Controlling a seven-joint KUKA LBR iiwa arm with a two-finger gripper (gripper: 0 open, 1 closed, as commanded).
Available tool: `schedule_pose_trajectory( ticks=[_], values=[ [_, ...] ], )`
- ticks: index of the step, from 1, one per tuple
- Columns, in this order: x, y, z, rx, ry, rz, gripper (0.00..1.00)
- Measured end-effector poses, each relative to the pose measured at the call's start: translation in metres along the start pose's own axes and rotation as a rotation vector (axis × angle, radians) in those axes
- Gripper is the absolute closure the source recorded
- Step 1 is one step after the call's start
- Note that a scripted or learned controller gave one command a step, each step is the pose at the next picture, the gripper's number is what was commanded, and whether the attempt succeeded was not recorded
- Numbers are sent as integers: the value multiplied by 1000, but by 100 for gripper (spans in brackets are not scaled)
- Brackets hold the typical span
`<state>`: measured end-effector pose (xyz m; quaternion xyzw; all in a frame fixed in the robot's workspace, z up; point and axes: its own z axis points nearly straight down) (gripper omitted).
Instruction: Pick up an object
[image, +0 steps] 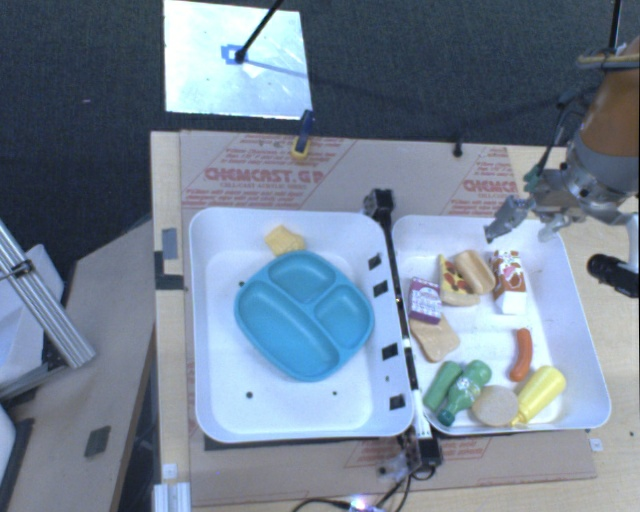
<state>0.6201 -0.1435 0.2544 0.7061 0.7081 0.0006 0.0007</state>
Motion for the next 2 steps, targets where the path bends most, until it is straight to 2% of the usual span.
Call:
schedule_pose_trajectory(
  ticks=[1, 2],
  values=[
    [7, -5, 58, 3, 1, 1, 0],
    [1, -9, 117, 4, 1, 2, 0]
  ],
)
